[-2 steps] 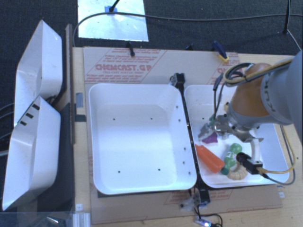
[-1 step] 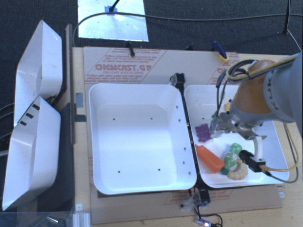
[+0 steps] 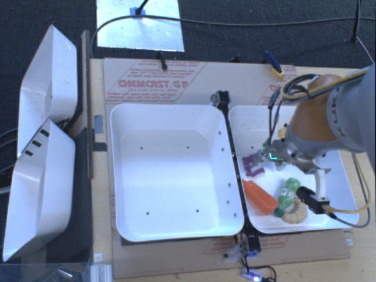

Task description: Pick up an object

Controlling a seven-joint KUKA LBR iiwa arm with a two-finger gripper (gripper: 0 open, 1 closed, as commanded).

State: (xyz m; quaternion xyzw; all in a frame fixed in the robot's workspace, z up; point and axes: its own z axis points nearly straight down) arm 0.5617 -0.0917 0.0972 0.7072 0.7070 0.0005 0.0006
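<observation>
Jaws cannot be read; gripper [image 3: 271,155] hangs low in the right bin [image 3: 336,184], just beside a purple piece [image 3: 254,164] at its 9 o'clock. Largest candidate, an orange carrot-shaped toy [image 3: 260,196] at 7 o'clock, looks light, smooth, tapered: best pinched across its thick middle. Smaller green piece [image 3: 288,193] and beige ring [image 3: 295,215] at 5 o'clock look rounded, likely slippery.

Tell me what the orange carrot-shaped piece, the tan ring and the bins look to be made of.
Orange carrot-shaped piece: probably moulded plastic or rubber, uniform colour, matte. Tan ring-shaped piece: possibly soft foam or rubber, dull and slightly bumpy; hard to tell. Shallow white right bin and shallow white left bin: seemingly thin glossy plastic, with rounded moulded corners and soft reflections.
</observation>
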